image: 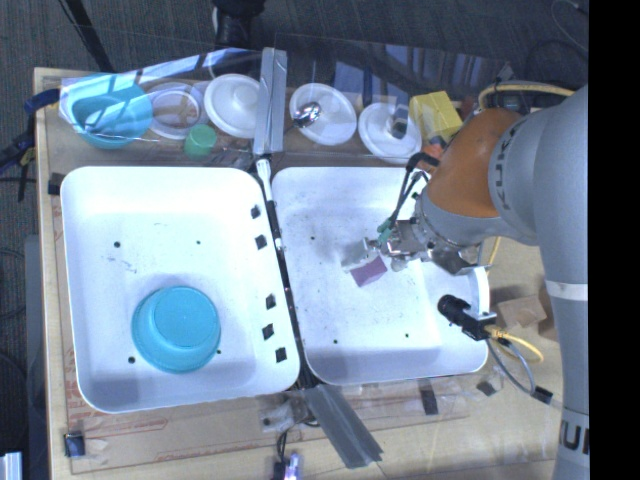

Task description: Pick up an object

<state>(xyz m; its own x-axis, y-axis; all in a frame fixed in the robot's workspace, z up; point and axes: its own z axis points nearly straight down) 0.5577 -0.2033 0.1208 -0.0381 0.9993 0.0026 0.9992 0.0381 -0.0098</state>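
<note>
From the overhead camera we saw the gripper [388,246] low over the right bin [330,358], the grey arm [530,178] reaching in behind it. A small purple object [370,271] lay on the bin floor just below and to the left of the gripper's tip, very near it; we could not make out contact. A blue bowl [178,326] sat far off to the gripper's left, in the left bin [90,228].
</note>
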